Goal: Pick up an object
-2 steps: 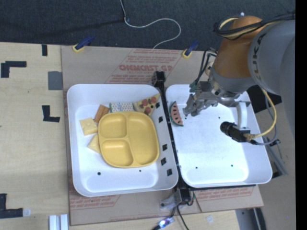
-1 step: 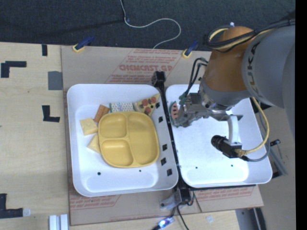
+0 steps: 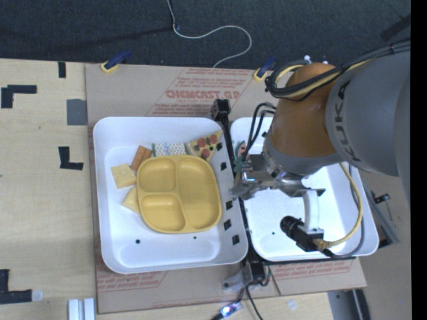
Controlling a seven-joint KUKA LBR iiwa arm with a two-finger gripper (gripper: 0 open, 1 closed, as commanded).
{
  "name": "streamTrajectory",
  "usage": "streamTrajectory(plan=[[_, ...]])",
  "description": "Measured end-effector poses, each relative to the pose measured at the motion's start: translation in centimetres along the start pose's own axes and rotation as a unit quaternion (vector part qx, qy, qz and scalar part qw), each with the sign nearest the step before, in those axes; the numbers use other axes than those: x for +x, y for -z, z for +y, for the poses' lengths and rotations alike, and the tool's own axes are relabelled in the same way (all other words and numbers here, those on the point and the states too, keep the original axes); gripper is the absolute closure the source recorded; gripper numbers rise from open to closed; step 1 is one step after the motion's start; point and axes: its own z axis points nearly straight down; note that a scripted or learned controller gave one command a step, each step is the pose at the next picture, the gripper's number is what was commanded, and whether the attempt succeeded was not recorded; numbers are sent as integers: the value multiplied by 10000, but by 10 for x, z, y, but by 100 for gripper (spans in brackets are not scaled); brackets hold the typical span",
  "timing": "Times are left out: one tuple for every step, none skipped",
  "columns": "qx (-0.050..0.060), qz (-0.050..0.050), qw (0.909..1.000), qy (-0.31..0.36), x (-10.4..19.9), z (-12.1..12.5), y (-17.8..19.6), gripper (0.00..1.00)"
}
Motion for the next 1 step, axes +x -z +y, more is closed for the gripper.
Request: streamTrajectory(plan=[[-15,-3,10000,-11,0,-4,5,100]])
